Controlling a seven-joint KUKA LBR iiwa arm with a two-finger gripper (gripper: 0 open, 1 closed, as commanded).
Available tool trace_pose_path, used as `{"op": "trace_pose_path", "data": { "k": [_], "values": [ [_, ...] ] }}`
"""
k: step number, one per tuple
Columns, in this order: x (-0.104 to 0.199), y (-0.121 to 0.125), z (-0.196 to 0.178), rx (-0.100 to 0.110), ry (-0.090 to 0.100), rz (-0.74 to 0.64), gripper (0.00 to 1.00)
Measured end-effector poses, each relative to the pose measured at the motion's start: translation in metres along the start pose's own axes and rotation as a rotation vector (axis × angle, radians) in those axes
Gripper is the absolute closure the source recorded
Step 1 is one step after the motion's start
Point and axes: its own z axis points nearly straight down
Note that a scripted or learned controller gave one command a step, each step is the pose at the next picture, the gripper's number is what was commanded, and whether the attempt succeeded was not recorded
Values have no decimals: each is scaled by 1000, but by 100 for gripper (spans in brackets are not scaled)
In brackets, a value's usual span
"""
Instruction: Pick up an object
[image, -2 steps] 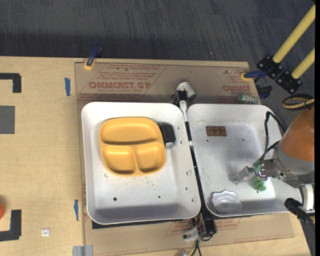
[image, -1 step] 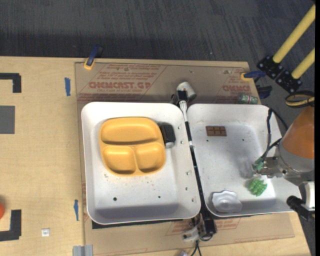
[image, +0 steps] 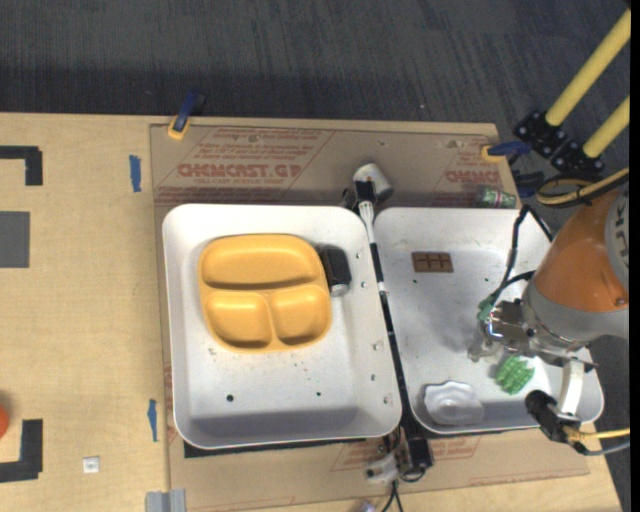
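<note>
Camera view, cardboard (image: 240, 160) printed "CHEMCAST"

Grey arm (image: 590, 325); broad orange band (image: 588, 270); black cable (image: 517, 250); metal gripper (image: 492, 335).

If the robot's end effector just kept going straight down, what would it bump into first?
Probably the green toy in the right bin, which lies just under the end effector. Depth is hard to judge from above, so it might meet the bin floor beside it.
</note>
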Motion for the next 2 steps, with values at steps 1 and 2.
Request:
{"op": "trace_pose_path", "data": {
  "k": [1,2],
  "values": [
    [0,0,0,0,0,0,0],
    [-30,44,18,-1,-1,-141,0]
  ]
}}
